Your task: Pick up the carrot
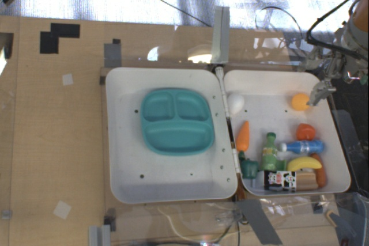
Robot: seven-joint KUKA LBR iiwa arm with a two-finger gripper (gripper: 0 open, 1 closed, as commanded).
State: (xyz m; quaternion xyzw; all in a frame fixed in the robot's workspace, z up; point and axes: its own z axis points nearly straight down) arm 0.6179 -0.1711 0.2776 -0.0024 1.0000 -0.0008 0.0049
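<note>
Carrot (243, 136) lying in the right bin (340, 147), close against the divider wall shared with the left bin (124, 141). Long axis running nearly up and down the view, slightly tilted; narrow tip pointing up toward the far rim, broader end toward the near rim. Lying flat, untouched by the arm.

Just above the carrot's tip, a white egg-like ball (235, 102). Just below its broad end, a small teal cup (249, 168). To the carrot's right, a green bottle (269, 152), near but apart. Further right of the carrot, a blue bottle (304, 147), a red-orange piece (305, 131), a yellow banana (304, 163). Below and right of the carrot, a black-and-white box (279, 180).

Well right of the carrot and higher up, a small orange ball (299, 102), with the gripper (320, 92) just beside it at the bin's far right corner. Fingers too small and blurred to judge as wide or narrow; nothing visibly held.

Left of the carrot, across the divider, a teal sectioned plate (176, 121) in the middle of the left bin.
</note>
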